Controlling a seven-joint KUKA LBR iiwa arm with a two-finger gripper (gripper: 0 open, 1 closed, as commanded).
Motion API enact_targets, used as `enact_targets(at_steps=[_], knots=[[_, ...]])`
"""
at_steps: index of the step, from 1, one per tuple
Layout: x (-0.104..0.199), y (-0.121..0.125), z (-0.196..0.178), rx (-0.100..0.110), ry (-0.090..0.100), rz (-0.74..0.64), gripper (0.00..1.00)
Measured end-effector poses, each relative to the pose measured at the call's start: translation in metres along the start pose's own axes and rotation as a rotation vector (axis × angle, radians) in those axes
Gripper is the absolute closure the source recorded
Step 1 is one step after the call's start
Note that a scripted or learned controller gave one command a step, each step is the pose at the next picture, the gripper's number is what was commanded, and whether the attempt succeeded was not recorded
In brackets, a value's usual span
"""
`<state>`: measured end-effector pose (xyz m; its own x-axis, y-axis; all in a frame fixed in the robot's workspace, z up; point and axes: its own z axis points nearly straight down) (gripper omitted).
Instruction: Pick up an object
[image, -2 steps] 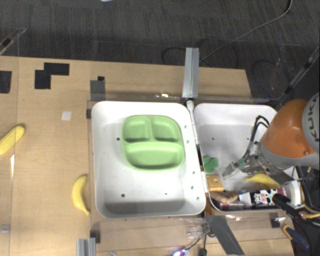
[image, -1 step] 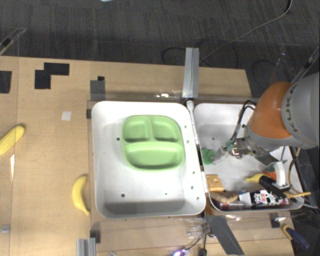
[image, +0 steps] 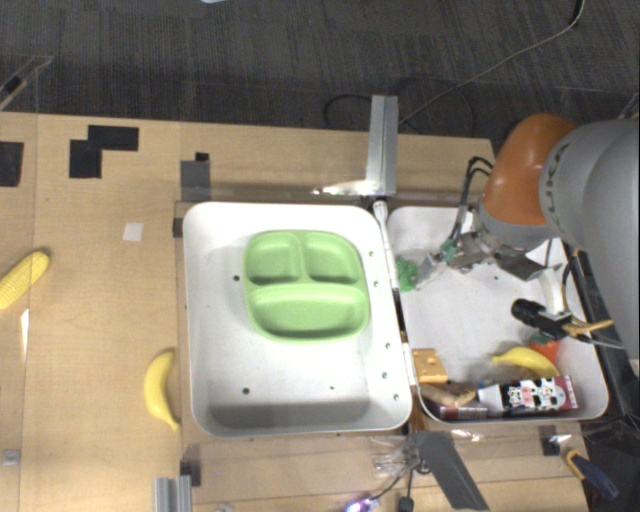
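Two shallow white bins sit side by side. Writing: a carton with black-and-white print lies along the near edge of the right bin; its text is too small to read. Just behind it lies a curved yellow banana, and a tan block sits at the near left corner. A small green object rests against that bin's left wall, the gripper just beside it; whether the gripper is spread or closed cannot be told. The bin's middle is bare. A smooth green divided plate occupies the left bin.
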<state>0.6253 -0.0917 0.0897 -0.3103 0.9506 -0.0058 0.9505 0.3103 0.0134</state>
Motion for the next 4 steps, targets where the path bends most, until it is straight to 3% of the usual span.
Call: enact_targets(at_steps=[1,2,3,4], knots=[[0.002,0.003,-0.013,-0.007,0.000,-0.006,1.00],[-0.009,-0.042,-0.009,0.007,0.004,-0.155,1.00],[-0.009,-0.042,-0.009,0.007,0.004,-0.154,0.00],[-0.001,0.008,0.000,0.000,0.001,-0.125,0.00]])
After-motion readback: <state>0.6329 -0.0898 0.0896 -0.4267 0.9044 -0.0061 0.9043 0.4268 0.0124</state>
